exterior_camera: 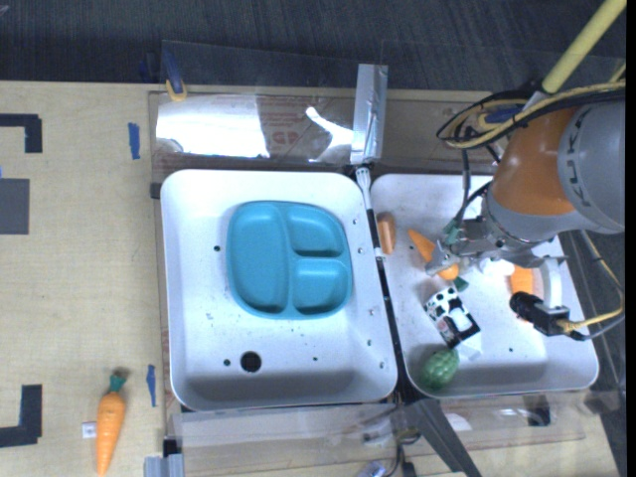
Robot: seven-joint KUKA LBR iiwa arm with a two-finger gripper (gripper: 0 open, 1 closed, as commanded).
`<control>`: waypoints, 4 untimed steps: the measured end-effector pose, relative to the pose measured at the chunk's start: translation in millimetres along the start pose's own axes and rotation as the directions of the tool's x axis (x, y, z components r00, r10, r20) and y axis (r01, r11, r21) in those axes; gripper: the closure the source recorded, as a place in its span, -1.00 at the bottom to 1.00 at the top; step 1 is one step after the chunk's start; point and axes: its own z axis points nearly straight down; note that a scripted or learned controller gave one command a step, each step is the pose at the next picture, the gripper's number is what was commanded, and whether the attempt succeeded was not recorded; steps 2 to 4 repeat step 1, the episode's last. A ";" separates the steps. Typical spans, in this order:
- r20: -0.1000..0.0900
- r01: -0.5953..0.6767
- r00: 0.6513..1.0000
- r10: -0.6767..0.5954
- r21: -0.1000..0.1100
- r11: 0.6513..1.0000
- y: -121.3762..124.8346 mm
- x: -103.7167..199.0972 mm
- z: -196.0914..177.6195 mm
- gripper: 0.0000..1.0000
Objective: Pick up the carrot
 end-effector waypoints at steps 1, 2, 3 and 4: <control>-0.001 -0.142 0.990 0.142 0.000 0.990 74.7 48.7 -80.9 1.00; -0.001 -0.142 0.990 0.142 0.000 0.990 74.7 48.7 -80.9 1.00; -0.001 -0.142 0.990 0.142 0.000 0.990 74.7 48.7 -80.9 1.00; -0.001 -0.142 0.990 0.142 0.000 0.990 74.7 48.7 -80.9 1.00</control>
